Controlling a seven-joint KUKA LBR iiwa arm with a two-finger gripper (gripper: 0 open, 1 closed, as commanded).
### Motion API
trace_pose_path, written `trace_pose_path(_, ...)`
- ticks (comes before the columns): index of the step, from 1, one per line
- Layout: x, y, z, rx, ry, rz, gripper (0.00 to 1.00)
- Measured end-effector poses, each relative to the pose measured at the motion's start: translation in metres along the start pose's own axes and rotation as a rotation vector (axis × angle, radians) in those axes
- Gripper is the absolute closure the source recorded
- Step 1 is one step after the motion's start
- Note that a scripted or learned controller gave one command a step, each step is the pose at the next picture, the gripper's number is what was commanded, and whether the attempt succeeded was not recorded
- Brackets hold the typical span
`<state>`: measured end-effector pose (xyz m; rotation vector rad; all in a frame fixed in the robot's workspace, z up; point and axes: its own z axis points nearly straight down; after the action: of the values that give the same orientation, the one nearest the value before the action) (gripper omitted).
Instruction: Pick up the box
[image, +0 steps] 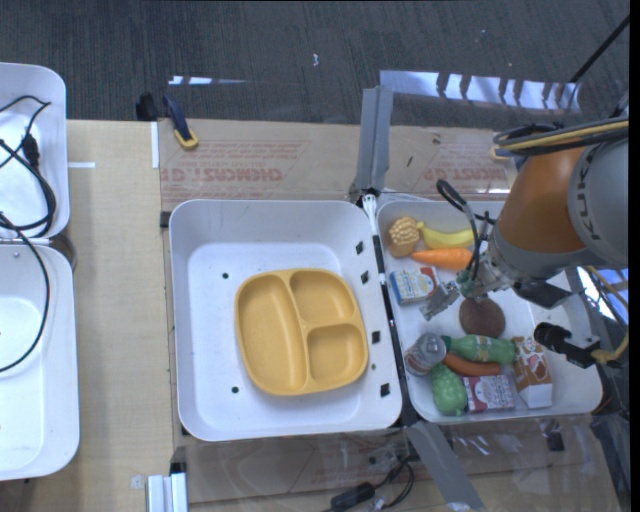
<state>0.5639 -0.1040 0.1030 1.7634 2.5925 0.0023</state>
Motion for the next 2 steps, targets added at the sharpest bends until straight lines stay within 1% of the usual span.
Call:
trace_pose_path(1,-0.022,0.065,0.002,0.005,0.002,0.052,0.0)
trace_pose_path(2,-0.001,0.002,0.006,-0.003,0.002,0.114,0.0)
